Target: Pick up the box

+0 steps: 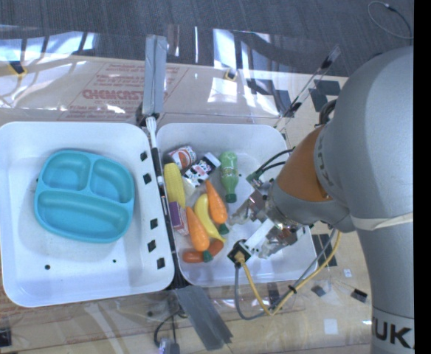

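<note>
Arm over right bin; box at that bin's left side, not grasped.

Nearest the camera, the grey arm (370, 161) with its orange band (304, 175) reaches in from the right, and the gripper (256, 231) sits low over the right bin (274, 135), just right of the toy pile; whether it is released or clenched cannot be told. Beside it lie two carrots (198, 231), a banana (207, 218) and a yellow corn cob (174, 183). The box (177, 216), purple, lies against the bin's left wall, partly under the corn. Beyond are a green bottle (229, 172), a black-and-white carton (199, 169) and a can (182, 156). The left bin (9, 198) holds a blue divided plate (86, 196).
</note>
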{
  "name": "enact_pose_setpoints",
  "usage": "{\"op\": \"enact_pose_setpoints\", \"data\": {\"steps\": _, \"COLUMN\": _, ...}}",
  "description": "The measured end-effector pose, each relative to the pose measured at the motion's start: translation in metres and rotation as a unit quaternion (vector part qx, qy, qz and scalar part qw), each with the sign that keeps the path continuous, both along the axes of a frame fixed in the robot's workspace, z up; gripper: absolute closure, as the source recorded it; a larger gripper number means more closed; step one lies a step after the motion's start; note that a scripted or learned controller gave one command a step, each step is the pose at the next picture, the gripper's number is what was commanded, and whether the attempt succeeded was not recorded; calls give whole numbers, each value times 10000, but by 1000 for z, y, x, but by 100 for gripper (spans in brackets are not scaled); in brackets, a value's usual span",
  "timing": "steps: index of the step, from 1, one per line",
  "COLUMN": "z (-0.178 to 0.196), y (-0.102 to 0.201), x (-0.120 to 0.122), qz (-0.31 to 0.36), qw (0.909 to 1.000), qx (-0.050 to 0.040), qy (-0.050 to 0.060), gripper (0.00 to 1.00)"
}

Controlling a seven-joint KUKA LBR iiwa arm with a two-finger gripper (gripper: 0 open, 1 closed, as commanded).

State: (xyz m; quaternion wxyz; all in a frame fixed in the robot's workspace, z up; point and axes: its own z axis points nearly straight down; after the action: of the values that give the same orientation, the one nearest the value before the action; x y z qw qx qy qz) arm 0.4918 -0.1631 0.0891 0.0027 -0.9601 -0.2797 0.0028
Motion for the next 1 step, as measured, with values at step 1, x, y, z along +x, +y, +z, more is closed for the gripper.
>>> {"op": "enact_pose_setpoints", "data": {"steps": 1, "z": 0, "y": -22, "x": 43, "qz": -1027, "qw": 9947, "qx": -6, "qy": 4, "gripper": 0}}
